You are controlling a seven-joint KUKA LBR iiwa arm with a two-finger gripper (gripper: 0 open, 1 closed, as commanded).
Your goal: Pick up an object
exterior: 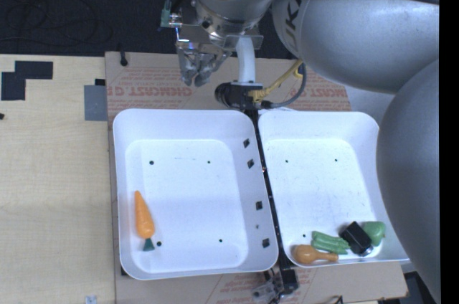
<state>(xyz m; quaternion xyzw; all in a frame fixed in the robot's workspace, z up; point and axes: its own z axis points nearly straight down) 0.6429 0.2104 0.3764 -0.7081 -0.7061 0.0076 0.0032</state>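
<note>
A toy carrot (143, 215) with a green stem lies in the left bin (129, 130), near its front left corner. In the right bin's (358, 127) front right corner sit an orange gourd-shaped toy (313, 254), a green pea pod (330, 243), a small black block (356, 238) and a green piece (374, 229), all close together. My gripper (197, 73) hangs high over the cardboard behind the left bin, far from every object. Its fingers look shut, with nothing between them.
The big grey arm covers the top right and the right edge of the view. A black divider (258, 181) runs between the two bins. Brown cardboard (143, 80) lies behind the bins, and a wooden bench surface (50, 188) lies to the left.
</note>
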